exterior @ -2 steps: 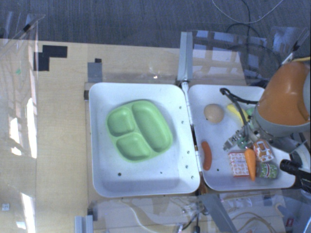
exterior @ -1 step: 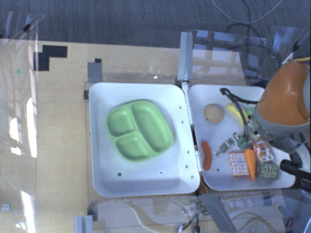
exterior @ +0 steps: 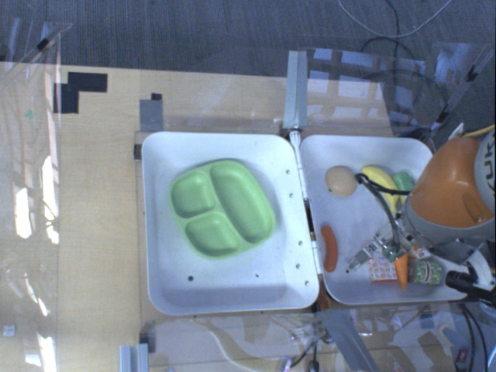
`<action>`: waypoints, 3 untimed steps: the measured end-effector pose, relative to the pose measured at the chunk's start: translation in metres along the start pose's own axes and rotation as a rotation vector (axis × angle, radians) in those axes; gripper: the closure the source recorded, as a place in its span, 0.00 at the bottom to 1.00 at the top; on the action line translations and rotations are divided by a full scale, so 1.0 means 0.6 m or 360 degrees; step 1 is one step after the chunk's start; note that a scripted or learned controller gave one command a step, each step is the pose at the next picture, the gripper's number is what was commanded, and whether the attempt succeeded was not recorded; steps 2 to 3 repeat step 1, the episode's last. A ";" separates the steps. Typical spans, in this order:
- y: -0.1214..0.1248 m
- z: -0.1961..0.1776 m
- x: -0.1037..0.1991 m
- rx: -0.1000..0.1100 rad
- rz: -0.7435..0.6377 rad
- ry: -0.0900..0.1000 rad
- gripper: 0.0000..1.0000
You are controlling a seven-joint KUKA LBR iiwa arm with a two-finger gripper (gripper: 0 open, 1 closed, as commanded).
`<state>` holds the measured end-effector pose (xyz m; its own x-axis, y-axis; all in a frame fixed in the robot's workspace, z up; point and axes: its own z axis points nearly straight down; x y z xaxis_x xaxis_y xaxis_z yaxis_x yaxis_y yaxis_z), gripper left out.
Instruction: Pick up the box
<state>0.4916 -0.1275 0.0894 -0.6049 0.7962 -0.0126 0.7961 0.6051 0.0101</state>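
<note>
White-and-red box (exterior: 381, 270) lies flat in the right bin (exterior: 353, 289), orientation unclear, beside jaws (exterior: 377, 248) whose state I cannot tell.

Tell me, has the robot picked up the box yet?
Not yet. Done: the arm has reached the right bin. In hand: the gripper hovers right by the small box, which lies on the bin floor beside a carrot. Left: grabbing and lifting it.

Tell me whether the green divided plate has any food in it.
Empty: the green divided plate in the left bin shows bare compartments.
</note>
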 end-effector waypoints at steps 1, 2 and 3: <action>0.006 -0.020 -0.001 -0.0011 -0.0001 -0.0005 1.00; 0.006 -0.020 -0.001 -0.0011 -0.0001 -0.0005 1.00; 0.006 -0.020 -0.001 -0.0011 -0.0001 -0.0005 1.00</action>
